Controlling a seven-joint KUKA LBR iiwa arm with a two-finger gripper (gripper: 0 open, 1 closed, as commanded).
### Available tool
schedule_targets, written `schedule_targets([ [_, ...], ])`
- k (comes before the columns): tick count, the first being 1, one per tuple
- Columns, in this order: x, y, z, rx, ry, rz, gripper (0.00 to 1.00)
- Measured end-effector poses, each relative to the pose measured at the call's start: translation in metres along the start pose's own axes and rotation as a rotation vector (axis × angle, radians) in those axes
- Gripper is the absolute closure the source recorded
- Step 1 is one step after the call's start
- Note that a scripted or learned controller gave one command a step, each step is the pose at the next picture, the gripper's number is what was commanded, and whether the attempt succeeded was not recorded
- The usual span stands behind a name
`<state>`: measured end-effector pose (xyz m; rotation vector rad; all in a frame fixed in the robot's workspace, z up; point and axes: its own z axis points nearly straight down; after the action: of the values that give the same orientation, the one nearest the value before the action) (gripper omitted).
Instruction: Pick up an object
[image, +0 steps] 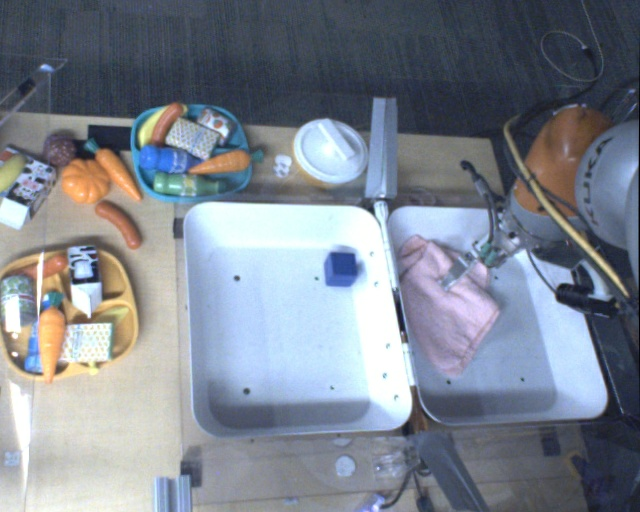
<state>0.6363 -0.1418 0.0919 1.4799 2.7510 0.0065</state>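
Note:
A pink cloth (445, 305) lies crumpled in the left half of the right bin (560, 390). My gripper (462, 272) is down at the cloth's upper right edge, touching or just above it, with the arm (580, 170) coming in from the right. A small blue cube (341, 268) sits alone in the upper right part of the left bin (260, 400), apart from the gripper.
A metal divider post (380, 150) stands behind the seam between the bins. A white lidded bowl (329, 150) sits behind the left bin. Toy food fills a blue bowl (190, 155) and a yellow tray (65, 315) on the left of the bench.

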Motion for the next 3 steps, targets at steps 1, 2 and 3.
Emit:
schedule_targets([
  [1,-0.038,-0.061,-0.138,0.008,0.009,-0.055,0.00],
  [2,-0.016,-0.073,-0.007,0.003,0.005,-0.180,0.00],
  [3,-0.007,-0.023,0.000,-0.001,0.000,-0.284,0.00],
])
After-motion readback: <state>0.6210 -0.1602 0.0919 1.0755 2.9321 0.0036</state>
